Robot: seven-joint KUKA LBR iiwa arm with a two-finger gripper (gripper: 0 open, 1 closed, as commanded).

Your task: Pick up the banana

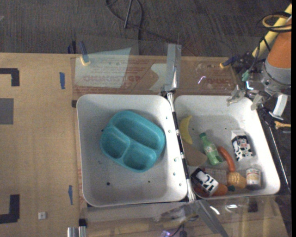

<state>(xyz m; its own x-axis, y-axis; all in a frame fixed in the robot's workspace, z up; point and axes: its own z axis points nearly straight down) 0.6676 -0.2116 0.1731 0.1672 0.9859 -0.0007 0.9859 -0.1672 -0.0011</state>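
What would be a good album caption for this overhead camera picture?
Robot arm's gripper poised over the right bin's far corner, banana by its left wall, teal divided plate in the left bin.

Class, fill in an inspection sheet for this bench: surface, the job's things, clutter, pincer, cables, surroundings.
Surface: two white bins, left bin and right bin, on a brown bench.
Job's things: banana lies at the right bin's left wall, apart from the pincer.
Clutter: teal divided plate in left bin; green bottle, carton, small can in right bin.
Pincer: pincer over the right bin's far right corner; state unclear.
Cables: dark cable on the floor.
Surroundings: grey carpet.
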